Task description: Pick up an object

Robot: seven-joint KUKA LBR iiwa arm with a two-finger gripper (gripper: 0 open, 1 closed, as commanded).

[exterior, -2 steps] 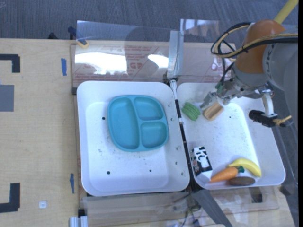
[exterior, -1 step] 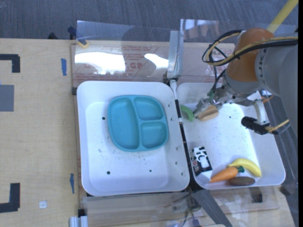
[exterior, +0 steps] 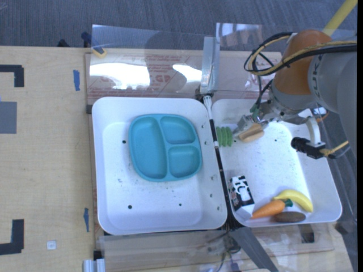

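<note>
- The grey arm point(exterior: 334, 81) with its orange band reaches in from the right over the far end of the right bin point(exterior: 317, 169).
- The hand point(exterior: 253, 119) sits low near that bin's far left corner, just above a tan, bread-like piece point(exterior: 251, 132); whether it is open, closed or gripping the piece cannot be told.
- A green ridged object point(exterior: 224, 136) lies just left of the tan piece, against the bin's left wall.
- In the near part of the right bin, a black-and-white box point(exterior: 241, 191) lies by the left wall.
- A banana point(exterior: 295, 199), a carrot point(exterior: 268, 208) and a brown item point(exterior: 290, 216) cluster at the near edge, touching or nearly so.
- The left bin point(exterior: 113, 208) holds a blue divided plate point(exterior: 165, 147), lying flat near its middle.
- Both bins rest on the wooden tabletop point(exterior: 39, 152).
</note>
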